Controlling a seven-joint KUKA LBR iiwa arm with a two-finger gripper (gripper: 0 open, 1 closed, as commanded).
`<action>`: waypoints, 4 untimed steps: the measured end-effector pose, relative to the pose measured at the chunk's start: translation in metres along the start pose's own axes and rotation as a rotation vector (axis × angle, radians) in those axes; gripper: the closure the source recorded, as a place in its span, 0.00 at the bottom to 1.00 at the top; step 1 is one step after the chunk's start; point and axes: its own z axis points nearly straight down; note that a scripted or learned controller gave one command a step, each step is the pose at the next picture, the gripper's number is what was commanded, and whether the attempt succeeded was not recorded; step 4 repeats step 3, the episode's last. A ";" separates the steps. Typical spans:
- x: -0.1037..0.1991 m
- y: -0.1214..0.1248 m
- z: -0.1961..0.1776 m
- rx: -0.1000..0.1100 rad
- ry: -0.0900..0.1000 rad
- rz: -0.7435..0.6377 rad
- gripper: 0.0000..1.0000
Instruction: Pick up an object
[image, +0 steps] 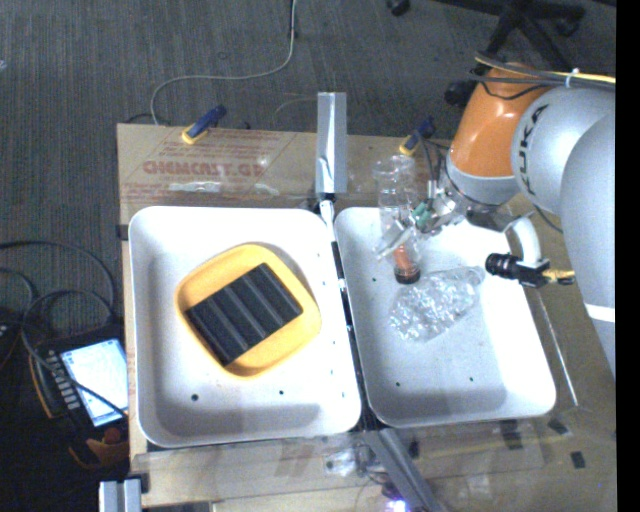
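One gripper (405, 255) hangs low over the right bin (500, 385); you cannot tell its grip. Next, settle onto the crumpled plastic (433, 300).

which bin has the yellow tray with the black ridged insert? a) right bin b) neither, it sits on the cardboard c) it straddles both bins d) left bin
d: the yellow tray lies wholly inside the left bin, while the right bin holds a crumpled clear plastic piece.
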 end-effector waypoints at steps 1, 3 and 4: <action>-0.005 0.001 0.008 0.001 0.001 -0.010 0.00; -0.023 0.001 0.015 0.002 0.005 -0.076 0.00; -0.023 0.001 0.015 0.002 0.005 -0.076 0.00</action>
